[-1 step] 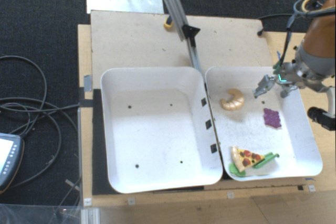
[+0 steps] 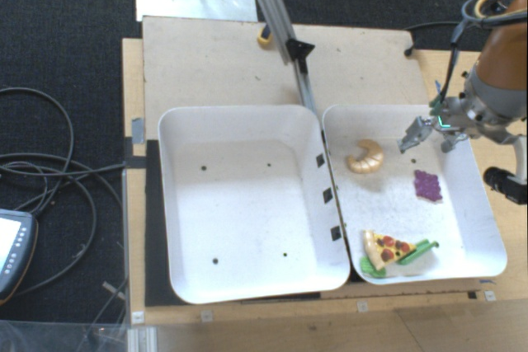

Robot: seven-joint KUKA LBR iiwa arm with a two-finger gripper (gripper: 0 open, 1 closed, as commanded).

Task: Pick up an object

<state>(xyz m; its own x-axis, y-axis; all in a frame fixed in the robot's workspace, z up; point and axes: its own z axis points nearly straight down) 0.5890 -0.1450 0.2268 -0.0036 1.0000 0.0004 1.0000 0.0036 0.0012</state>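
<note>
In the right bin (image 2: 467, 237) lie a tan croissant (image 2: 365, 156), a purple bunch of grapes (image 2: 427, 185), a pizza slice (image 2: 386, 246) and a green piece (image 2: 417, 251) beside the slice. My gripper (image 2: 431, 139) hangs over the bin's far right part, above and to the right of the croissant and just beyond the grapes. It is open, its two fingers (image 2: 411, 138) spread apart with nothing between them. The grey arm with its orange band (image 2: 503, 62) comes in from the right edge.
The left bin (image 2: 239, 110) sits beside the right one, sharing a middle wall with black clips (image 2: 327, 195). A slanted metal pole (image 2: 272, 0) crosses the back of the bench. Cables and a tablet (image 2: 10, 247) lie on the floor at left.
</note>
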